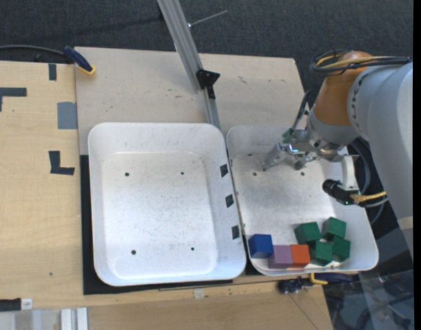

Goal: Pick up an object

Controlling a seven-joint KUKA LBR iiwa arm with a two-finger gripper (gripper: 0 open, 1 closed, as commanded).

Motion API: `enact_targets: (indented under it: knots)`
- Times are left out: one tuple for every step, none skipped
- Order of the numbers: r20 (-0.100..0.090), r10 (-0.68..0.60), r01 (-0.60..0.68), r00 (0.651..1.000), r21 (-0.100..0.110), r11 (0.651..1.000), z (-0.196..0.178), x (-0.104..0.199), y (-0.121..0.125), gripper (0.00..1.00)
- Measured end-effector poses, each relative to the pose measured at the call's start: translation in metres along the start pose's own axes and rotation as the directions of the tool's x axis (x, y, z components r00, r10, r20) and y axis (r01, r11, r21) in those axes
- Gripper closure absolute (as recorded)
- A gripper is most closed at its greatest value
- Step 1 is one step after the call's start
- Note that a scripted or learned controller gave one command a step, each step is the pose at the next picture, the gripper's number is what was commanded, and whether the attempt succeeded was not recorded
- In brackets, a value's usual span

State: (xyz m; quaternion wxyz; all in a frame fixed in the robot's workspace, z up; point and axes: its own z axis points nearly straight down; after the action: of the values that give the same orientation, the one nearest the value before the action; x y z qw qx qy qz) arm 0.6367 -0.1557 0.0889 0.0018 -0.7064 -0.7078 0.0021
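— What does the surface (pixel 31 184) look like?

— Pale wood, with dark tape marks along its left edge and a blue-and-yellow clamp (pixel 80 59) at its far edge. Beyond it lies dark grey carpet (pixel 73 9). A slanted grey metal rail (pixel 186 43) crosses the far edge and runs down toward the gap between the two bins.

— And the bins?

— Two shallow white plastic bins side by side. The left white bin (pixel 100 184) sits on a black mat (pixel 87 253) and shows only speckles and small holes. The right white bin (pixel 265 198) carries the blocks.

— Where are the blocks?

— All crowded at the right bin's near edge: a blue cube (pixel 260 245) toward its near left corner, then a purple block (pixel 282 255) and an orange block (pixel 300 254) touching each other, and a cluster of green blocks (pixel 323 240) by the near right corner.

— And the hand?

— The hand (pixel 273 159) hangs over the far part of the right bin, well apart from the blocks, with nothing between its fingers. Whether they are spread or closed, I cannot tell.
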Motion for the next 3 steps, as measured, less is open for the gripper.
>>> enact_targets:
  knots:
    - [0.000, -0.002, 0.002, 1.000, -0.003, 1.000, -0.013, 0.001, 0.001, 1.00]
    - [0.001, 0.001, -0.001, 1.000, -0.011, 1.000, -0.075, -0.004, 0.002, 1.00]
    - [0.000, 0.000, 0.000, 1.000, -0.010, 1.000, -0.121, 0.004, 0.004, 1.00]
